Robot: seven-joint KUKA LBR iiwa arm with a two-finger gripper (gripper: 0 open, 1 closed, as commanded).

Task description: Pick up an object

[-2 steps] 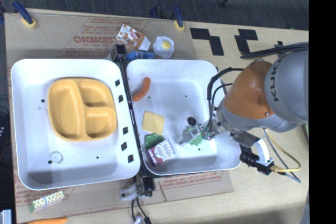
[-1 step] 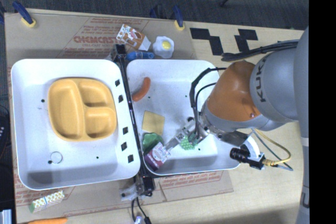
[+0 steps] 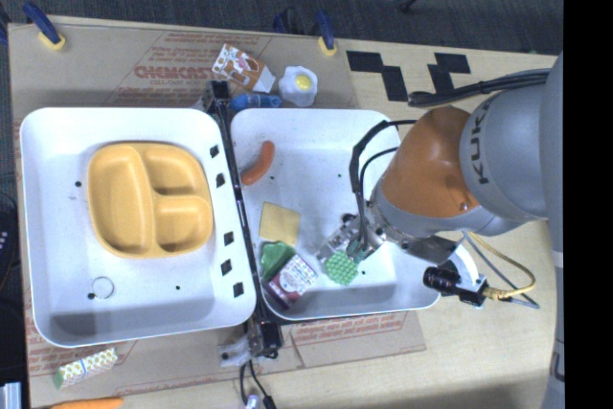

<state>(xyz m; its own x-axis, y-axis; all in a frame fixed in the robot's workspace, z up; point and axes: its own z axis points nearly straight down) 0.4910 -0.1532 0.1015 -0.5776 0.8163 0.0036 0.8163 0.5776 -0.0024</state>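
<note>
Arm reaching low into the right bin, lower centre of frame.
The gripper is hovering right over a green packet; whether it is gripping, I cannot tell. Just left are lying a yellow cheese slice and 1 sausage. The left bin is holding a yellow divided tray.

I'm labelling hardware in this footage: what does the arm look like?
The arm is bulky, rounded and grey, with a glossy orange band above the wrist and dark KUKA lettering. Black cables loop beside the band. The gripper is small, metallic and grey.
</note>
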